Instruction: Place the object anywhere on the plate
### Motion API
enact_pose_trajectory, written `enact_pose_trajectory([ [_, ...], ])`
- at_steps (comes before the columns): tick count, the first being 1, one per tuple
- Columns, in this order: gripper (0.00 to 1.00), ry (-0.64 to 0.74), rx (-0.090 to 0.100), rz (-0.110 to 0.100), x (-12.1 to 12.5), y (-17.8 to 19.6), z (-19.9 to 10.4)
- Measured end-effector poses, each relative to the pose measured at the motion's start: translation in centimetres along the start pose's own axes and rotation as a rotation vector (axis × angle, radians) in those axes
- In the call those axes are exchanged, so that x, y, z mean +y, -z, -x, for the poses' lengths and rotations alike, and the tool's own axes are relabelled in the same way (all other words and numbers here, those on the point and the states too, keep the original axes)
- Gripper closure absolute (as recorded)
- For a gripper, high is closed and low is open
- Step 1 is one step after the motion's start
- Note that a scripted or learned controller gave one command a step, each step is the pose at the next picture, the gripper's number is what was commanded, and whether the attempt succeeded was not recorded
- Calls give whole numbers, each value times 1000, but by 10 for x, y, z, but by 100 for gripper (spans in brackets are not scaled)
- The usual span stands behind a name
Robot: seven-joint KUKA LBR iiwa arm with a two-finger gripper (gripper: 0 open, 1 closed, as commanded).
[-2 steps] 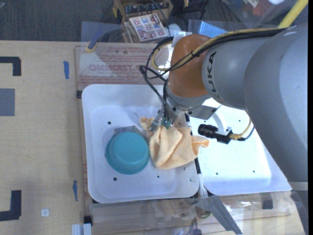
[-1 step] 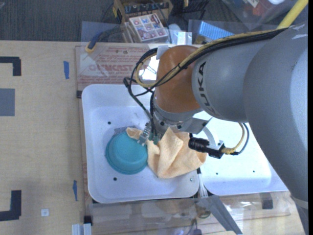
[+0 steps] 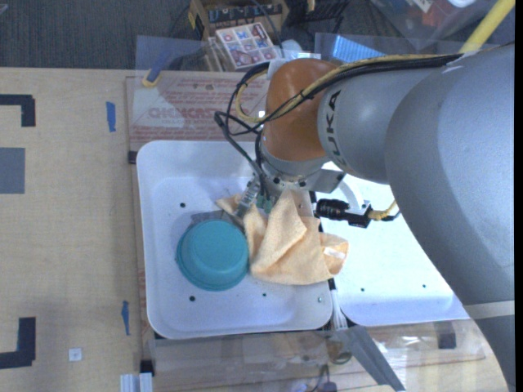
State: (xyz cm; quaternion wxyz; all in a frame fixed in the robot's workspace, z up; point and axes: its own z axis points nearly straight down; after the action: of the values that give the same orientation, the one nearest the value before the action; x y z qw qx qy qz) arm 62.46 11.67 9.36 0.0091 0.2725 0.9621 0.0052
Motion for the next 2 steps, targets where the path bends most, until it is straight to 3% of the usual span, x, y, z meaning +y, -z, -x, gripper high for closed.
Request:
enact_pose_trajectory([
  [1,100,345,-2,1,32,46,-54],
  [2,100,532,10,-5,-4,55,-17],
])
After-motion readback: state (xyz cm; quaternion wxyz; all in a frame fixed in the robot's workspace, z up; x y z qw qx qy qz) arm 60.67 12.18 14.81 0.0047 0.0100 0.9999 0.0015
